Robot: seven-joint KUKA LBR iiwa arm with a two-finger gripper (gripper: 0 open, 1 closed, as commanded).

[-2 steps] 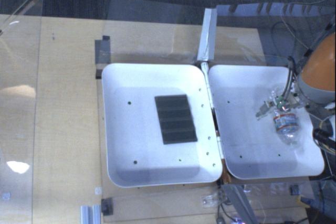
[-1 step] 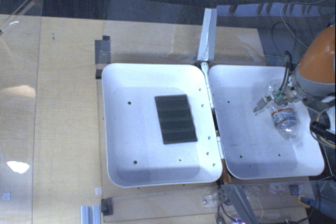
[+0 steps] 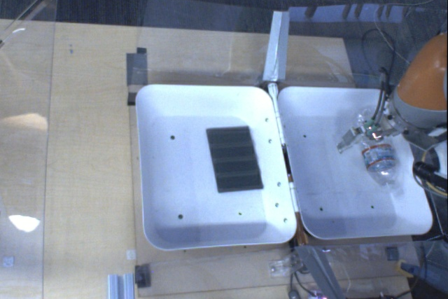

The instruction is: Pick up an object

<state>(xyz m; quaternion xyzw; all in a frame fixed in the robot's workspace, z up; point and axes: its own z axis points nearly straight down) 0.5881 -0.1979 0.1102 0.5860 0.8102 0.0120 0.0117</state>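
A dark ribbed rectangular block (image 3: pixel 234 159) lies flat in the middle of the left bin (image 3: pixel 161 220). In the right bin (image 3: pixel 322 213), a small clear plastic bottle (image 3: pixel 380 160) with a label band lies toward the right side. My gripper (image 3: pixel 366 131) hangs low over the right bin, just above and left of the bottle's upper end, close to it or touching it. The grey arm with its orange band (image 3: pixel 423 80) comes in from the right edge and hides part of the bin's right rim.
The two white bins sit side by side, split by a narrow ridge (image 3: pixel 283 150). A metal bar (image 3: pixel 276 45) stands behind the ridge. Cables (image 3: pixel 378 31) run at the back right. Clear panels cover the wooden bench on the left.
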